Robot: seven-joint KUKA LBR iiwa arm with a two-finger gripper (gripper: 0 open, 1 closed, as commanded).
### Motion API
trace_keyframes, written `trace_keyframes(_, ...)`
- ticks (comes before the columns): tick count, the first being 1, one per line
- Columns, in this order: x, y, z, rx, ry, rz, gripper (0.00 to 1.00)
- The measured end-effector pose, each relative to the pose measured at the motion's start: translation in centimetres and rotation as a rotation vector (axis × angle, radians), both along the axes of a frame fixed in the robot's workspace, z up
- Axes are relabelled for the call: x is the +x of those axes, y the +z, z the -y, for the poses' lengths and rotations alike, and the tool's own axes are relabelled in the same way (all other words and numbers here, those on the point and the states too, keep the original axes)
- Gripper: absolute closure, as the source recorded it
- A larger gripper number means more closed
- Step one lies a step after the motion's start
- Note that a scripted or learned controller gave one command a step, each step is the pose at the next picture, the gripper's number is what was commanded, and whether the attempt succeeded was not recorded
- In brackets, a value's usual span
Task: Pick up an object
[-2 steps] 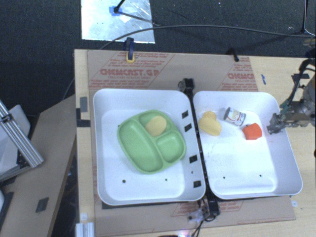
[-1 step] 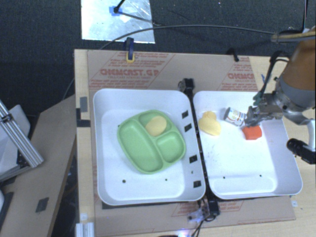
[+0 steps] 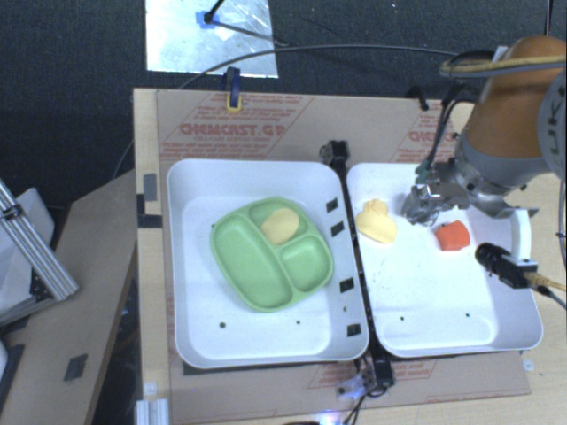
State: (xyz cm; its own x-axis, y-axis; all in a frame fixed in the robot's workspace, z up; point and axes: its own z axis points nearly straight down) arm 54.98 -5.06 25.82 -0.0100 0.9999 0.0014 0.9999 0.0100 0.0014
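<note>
In the right bin [image 3: 443, 326] lie a pale yellow object [image 3: 376, 222] near the left wall and a small orange-red block [image 3: 453, 235] to its right. My gripper [image 3: 420, 204] hangs between the two, low over the bin's back part, closer to the yellow object. Nothing shows between its fingers. In the left bin [image 3: 204, 326] sits a green divided plate [image 3: 266, 255] with a yellow lump [image 3: 281, 226] in its upper compartment.
The grey arm with its orange band [image 3: 514, 104] comes in from the right above the right bin's back corner. The front half of the right bin is bare white floor. A cardboard sheet [image 3: 266, 122] lies under both bins.
</note>
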Motion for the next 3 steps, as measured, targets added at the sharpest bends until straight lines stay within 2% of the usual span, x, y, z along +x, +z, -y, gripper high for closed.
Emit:
trace_keyframes(1, 3.3, -0.1, -4.7, 0.0, -0.001, 0.002, 1.0)
trace_keyframes(2, 5.7, -1.7, -8.5, -0.001, -0.001, 0.002, 1.0)
trace_keyframes(3, 7.5, -3.5, -14.0, 0.0, -0.001, 0.002, 1.0)
